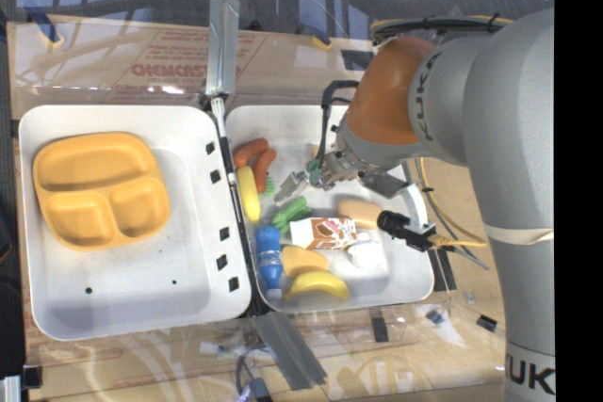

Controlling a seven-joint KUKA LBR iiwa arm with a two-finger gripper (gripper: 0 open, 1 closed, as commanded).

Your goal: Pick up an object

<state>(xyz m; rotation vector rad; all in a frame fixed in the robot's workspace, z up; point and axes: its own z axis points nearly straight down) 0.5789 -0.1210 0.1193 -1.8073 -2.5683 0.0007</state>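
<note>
Two white bins sit on the desk, and the pincer (318, 172) hangs low in the right bin (407, 270); whether it is open or closed I cannot tell. A green toy (288, 209) lies just beside it at about seven o'clock, its long axis running from two to eight o'clock.

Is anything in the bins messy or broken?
Nothing looks broken or spilled. The right bin is just crowded: toy foods lie jumbled against each other, like the banana and blue bottle. The yellow tray sits neatly in the left bin.
</note>
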